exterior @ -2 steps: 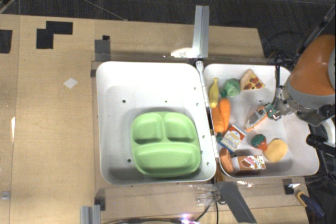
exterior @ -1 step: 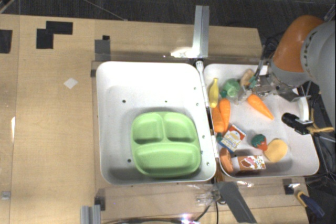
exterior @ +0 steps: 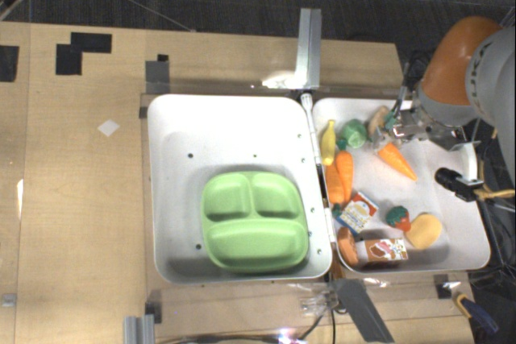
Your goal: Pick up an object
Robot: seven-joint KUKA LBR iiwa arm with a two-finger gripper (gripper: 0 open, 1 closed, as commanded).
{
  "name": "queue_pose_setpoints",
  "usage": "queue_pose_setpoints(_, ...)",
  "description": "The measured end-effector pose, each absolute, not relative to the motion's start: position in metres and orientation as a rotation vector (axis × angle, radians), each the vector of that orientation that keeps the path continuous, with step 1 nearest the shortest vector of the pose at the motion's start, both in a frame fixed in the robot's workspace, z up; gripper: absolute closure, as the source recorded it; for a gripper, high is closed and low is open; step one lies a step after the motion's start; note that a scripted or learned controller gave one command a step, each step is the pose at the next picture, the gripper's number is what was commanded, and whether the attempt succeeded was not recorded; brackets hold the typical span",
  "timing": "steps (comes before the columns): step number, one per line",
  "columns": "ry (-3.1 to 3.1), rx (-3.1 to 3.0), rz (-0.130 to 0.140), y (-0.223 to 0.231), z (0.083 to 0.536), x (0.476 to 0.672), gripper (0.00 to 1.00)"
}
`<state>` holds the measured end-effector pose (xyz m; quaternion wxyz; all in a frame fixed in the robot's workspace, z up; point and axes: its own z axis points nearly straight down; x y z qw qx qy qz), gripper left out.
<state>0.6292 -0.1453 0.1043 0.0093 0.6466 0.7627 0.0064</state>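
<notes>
The right bin (exterior: 476, 254) holds several toy foods. Along its left wall lie a yellow banana (exterior: 328, 141) and an orange carrot (exterior: 343, 173), with a green vegetable (exterior: 353, 133) beside them. A second carrot (exterior: 397, 159) lies at a slant near the bin's middle. At the front sit a small printed box (exterior: 357, 213), a brown bottle (exterior: 376, 250), a red and green fruit (exterior: 396, 215) and a yellow lemon-like piece (exterior: 424, 230). My gripper (exterior: 397, 125) hangs low over the bin's back, just above the second carrot and next to a beige item (exterior: 377, 120).
The left bin (exterior: 173, 133) holds a green divided plate (exterior: 254, 220). A metal post (exterior: 310, 52) rises behind the wall between the bins. The arm's orange band (exterior: 455, 68) and a black part (exterior: 455, 183) hang over the right bin's right side.
</notes>
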Motion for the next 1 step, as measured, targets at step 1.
queue_pose_setpoints(1, 2.36, 2.067, 0.008, -0.0231, 0.1867, 0.6223, 1.0)
